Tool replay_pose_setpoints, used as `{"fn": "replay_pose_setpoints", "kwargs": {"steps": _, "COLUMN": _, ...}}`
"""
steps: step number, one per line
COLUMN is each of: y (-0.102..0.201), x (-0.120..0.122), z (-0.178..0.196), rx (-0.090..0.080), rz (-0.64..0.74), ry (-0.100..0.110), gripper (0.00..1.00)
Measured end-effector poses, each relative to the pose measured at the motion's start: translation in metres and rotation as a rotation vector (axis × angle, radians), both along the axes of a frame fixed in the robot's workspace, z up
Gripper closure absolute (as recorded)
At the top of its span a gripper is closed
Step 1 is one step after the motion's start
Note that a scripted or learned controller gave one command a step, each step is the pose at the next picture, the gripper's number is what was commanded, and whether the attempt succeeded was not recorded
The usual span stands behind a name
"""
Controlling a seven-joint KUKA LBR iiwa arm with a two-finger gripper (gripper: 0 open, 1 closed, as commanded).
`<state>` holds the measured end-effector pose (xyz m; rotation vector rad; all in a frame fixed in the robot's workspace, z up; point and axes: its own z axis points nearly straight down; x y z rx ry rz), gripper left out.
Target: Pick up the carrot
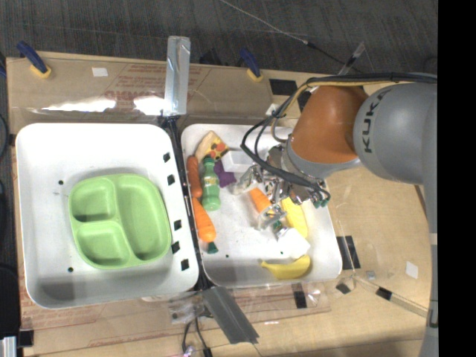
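I am watching from far away through the camera above the bench. The claw (272, 216) is low over the right bin (321, 262), near the middle of it. The big grey arm (394, 129) with its orange band (331, 125) comes in from behind the claw, on the right side of the picture. I cannot tell if the claw is released or clenched, because the wrist and wires cover it. I see nothing that is clearly in its grip.

The carrot (204, 222) is well off to the left of the claw in the picture. It lies long and flat against the left wall of the same bin, and the claw is not touching it.

A small orange piece (259, 198) sits just beside the claw, up and to its left. A yellow thing (297, 218) is just on the claw's right. A white scrap (294, 242) lies just below the claw, and a banana (287, 268) lies lower still, by the bin's front wall.

Between the claw and the carrot stands a green bottle (211, 186), a little higher up. A red sausage shape (194, 175) lies beside the bottle, above the carrot.

Far to the claw's left, past the carrot, is the left bin (37, 162) with a green tray (119, 220) in it.
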<state>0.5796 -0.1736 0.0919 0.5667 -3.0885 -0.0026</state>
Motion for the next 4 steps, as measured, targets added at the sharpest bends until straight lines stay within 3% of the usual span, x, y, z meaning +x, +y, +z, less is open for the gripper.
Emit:
{"fn": "replay_pose_setpoints", "kwargs": {"steps": 1, "y": 0.003, "x": 0.002, "z": 0.011, "rx": 0.000, "rz": 0.008, "ry": -0.003, "gripper": 1.00}}
{"fn": "replay_pose_setpoints", "kwargs": {"steps": 2, "y": 0.010, "x": -0.054, "z": 0.136, "rx": -0.006, "rz": 0.008, "ry": -0.015, "gripper": 1.00}}
{"fn": "replay_pose_setpoints", "kwargs": {"steps": 3, "y": 0.030, "x": -0.010, "z": 0.297, "rx": -0.006, "rz": 0.305, "ry": -0.011, "gripper": 1.00}}
{"fn": "replay_pose_setpoints", "kwargs": {"steps": 4, "y": 0.004, "x": -0.061, "z": 0.233, "rx": 0.000, "rz": 0.620, "ry": -0.001, "gripper": 1.00}}
